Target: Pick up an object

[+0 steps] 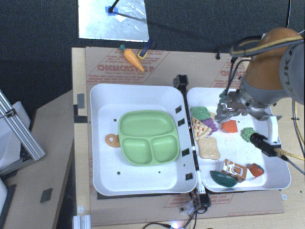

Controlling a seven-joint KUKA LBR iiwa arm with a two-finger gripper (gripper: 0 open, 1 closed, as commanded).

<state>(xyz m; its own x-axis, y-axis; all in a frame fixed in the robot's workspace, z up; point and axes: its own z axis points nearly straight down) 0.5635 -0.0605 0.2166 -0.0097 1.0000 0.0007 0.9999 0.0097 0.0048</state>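
Toys crowd the right bin (281, 175): an orange block (229, 126) just beside the hand (223, 112), whose finger state I cannot tell. Descend straight onto the block, clear of the purple piece (208, 125). Bin's far wall is near; open room lies toward the broccoli (247, 134).

A divided plate (147, 136) sits mid-frame in the left bin (102, 175), a pretzel (112, 140) just left of it. Toy foods (208, 148) crowd the right bin (281, 175). A carrot (133, 59) lies on the worktop (57, 113) above.
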